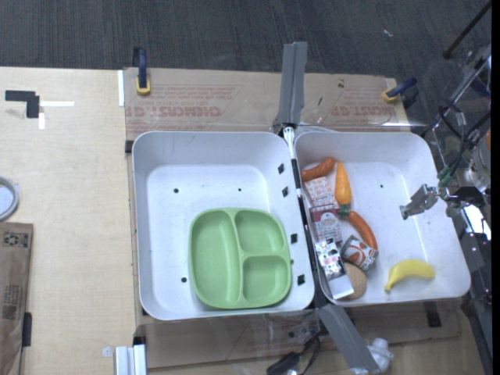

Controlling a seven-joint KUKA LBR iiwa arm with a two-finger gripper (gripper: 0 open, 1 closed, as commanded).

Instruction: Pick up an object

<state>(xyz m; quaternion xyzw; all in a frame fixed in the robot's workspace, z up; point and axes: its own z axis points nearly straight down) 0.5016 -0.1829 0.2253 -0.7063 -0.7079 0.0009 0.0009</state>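
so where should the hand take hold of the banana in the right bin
Grip the banana across its thick middle, coming straight down from above. It lies flat and alone on the bin's floor, its length running left-right, so the narrow way across is near-far. The bin's right wall is close, so a side approach looks cramped.

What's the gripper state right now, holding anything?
Gripper: over the right bin near its right wall, nothing visible between its fingers; open or shut cannot be told. The banana lies in the bin below it in the view.
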